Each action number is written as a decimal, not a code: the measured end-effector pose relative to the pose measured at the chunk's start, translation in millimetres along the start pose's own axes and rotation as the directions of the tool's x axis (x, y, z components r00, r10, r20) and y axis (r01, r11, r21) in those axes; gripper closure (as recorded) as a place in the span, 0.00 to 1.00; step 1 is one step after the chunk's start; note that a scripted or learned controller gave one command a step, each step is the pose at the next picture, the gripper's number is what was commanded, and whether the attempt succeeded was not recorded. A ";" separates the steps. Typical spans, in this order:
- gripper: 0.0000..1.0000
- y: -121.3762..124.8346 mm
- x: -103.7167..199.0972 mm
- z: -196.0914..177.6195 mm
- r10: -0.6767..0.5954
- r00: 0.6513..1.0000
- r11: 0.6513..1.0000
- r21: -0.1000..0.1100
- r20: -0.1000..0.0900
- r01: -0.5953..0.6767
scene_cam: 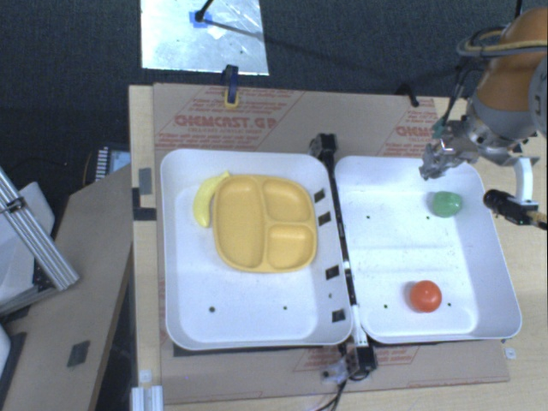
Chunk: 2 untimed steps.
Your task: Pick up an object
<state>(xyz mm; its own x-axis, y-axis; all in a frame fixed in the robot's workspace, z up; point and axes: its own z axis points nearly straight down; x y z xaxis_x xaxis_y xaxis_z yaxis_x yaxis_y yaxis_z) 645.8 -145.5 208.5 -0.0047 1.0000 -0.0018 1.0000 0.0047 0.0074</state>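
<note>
A green round object (445,204) lies in the right bin (385,247) near its far right corner. An orange-red ball (425,295) rests toward the front of the same bin. My gripper (434,163) hangs over the bin's far edge, just above and slightly left of the green object, with nothing seen between its fingers. In the left bin (188,298) sits a yellow divided plate (261,223), and a yellow banana (205,199) lies against the plate's left side.
A black divider with clips (336,229) runs between the two bins. The bins stand on a cardboard sheet (257,118). A shiny metal sheet (204,24) lies behind the bench, and an aluminium frame (34,238) stands at the left.
</note>
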 end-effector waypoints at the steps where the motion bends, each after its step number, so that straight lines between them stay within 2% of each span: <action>1: 1.00 -11.4 49.5 -13.4 -0.005 1.000 1.000 0.004 -0.003 0.005; 2: 1.00 -32.5 93.5 -9.4 -0.004 1.000 1.000 0.007 -0.004 0.004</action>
<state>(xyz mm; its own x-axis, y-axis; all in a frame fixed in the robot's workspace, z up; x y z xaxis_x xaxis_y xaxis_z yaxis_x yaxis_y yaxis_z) 612.8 -52.1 217.5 -0.0088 1.0000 0.0018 1.0000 0.0088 0.0003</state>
